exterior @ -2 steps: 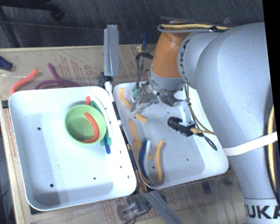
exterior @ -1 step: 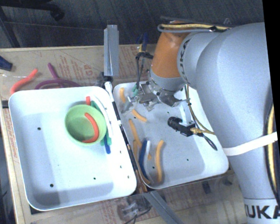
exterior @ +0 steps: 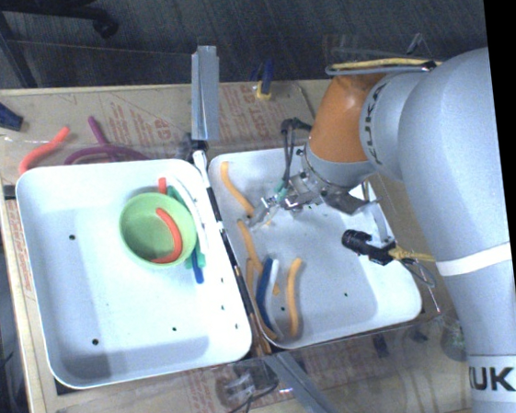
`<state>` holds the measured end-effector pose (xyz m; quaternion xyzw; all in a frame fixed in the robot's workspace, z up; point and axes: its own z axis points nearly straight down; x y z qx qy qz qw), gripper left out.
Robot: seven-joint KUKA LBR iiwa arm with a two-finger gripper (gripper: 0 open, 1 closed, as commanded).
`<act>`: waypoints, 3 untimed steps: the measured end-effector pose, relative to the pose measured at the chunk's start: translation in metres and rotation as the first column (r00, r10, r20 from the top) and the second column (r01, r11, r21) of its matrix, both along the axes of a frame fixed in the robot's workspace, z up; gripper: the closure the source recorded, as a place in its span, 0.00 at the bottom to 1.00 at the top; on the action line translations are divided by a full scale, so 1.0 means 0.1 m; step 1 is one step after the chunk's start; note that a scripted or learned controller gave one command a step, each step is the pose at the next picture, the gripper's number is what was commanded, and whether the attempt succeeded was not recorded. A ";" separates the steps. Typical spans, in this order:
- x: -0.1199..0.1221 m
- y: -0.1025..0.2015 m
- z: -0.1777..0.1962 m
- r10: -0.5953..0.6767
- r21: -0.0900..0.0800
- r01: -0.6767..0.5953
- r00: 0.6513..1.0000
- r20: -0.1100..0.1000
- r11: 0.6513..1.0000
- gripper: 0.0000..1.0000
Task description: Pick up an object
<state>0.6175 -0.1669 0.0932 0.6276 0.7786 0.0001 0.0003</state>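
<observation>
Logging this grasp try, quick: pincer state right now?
Pincer: cannot be told from this view; it is low in the right bin, near an orange strip.

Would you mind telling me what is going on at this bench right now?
The grey arm reaches in from the right, trying to pick something up. Its gripper is low in the upper part of the right bin, close to an orange strip. A blue strip and more orange ones lie along that bin's left side. The left bin holds a green bowl with a red strip in it. I cannot see that the gripper has hold of anything.
</observation>
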 end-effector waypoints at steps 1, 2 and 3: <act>-1.01 0.29 0.03 0.020 -0.002 -0.020 1.000 0.008 1.000 0.00; -1.00 0.28 0.13 0.025 -0.005 -0.025 1.000 0.010 1.000 1.00; -0.74 0.88 0.98 -0.162 0.000 0.162 0.987 -0.004 0.987 1.00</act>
